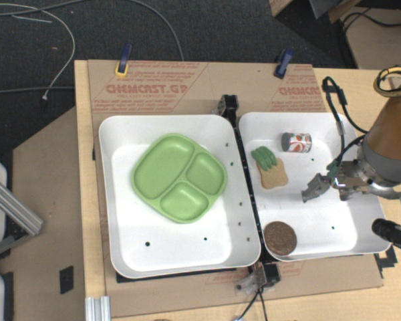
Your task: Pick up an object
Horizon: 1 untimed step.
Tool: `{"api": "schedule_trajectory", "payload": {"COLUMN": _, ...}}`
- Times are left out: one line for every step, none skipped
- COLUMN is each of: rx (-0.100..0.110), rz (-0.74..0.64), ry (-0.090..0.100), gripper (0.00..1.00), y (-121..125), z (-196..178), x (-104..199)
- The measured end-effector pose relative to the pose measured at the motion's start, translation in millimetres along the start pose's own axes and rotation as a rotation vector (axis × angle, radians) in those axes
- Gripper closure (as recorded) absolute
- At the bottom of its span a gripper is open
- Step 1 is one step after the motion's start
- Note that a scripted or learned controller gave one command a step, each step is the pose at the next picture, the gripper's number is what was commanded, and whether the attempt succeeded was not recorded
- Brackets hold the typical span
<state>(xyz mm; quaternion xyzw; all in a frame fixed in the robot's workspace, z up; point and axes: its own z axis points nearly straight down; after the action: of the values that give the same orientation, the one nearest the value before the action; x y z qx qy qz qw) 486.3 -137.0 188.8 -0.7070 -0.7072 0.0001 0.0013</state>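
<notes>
Nearest the camera, a brown disc (pixel 280 238) lies at the right bin's (pixel 351 243) near-left corner. Beyond it, the gripper (pixel 315 188) hangs over bare floor, fingers seemingly parted and grasping nothing. Farther left sit a tan piece (pixel 275 176) touching a green toy (pixel 264 156), then a small can (pixel 297 142). Judged: still approaching; next comes a descent onto one object. A green divided plate (pixel 179 177) occupies the left bin (pixel 113 179).

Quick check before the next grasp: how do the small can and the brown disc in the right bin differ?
The can is a red-and-white cylinder lying on its side; the brown disc is flat, round and plain dark brown. The can sits near the bin's far wall, the disc at the near-left corner against the rim. The disc looks wider. Both lie apart from the tool, in the right bin.
</notes>
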Motion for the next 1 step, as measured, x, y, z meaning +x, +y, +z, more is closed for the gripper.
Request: {"api": "schedule_trajectory", "payload": {"rx": 0.001, "rz": 0.0, "ry": 0.0, "gripper": 0.0, "y": 7.8, "z": 44.7, "x": -2.8}}
